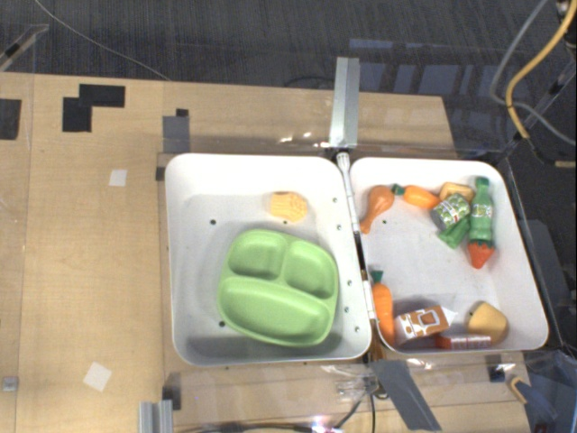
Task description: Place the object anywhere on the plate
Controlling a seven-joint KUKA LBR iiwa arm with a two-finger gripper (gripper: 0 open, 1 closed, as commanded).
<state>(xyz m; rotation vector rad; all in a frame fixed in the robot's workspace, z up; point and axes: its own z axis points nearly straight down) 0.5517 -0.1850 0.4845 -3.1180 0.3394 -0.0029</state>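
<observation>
Wooden bench [81, 269] on dark carpet [225, 16], bearing two white bins. Left bin [185, 242]: green divided plate [279, 287]; small yellow object [288, 207] just beyond it, apart. Right bin [523, 269]: toy foods. Whether my gripper is released or clenched, I cannot tell.
</observation>
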